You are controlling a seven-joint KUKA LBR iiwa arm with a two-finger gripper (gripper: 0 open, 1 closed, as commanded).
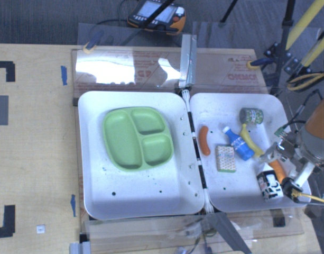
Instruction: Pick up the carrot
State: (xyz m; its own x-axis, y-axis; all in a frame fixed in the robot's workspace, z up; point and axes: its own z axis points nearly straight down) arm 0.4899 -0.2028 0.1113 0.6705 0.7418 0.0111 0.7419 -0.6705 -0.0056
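The carrot (278, 169), a short bright-orange piece, lies near the right wall of the right bin (233, 194). My gripper (282, 165) reaches in from the right and sits directly over and around it, close to the bin floor. The gripper's metal parts hide part of the carrot, and I cannot tell whether the carrot is gripped or only lying beneath.
Also in the right bin are a red-orange sausage shape (204, 140), a speckled sponge (225, 159), a blue bottle (240, 143), a yellow banana (249, 140), a green can (251, 115) and a black-and-white object (268, 185). The left bin (98, 194) holds a green divided plate (138, 137).
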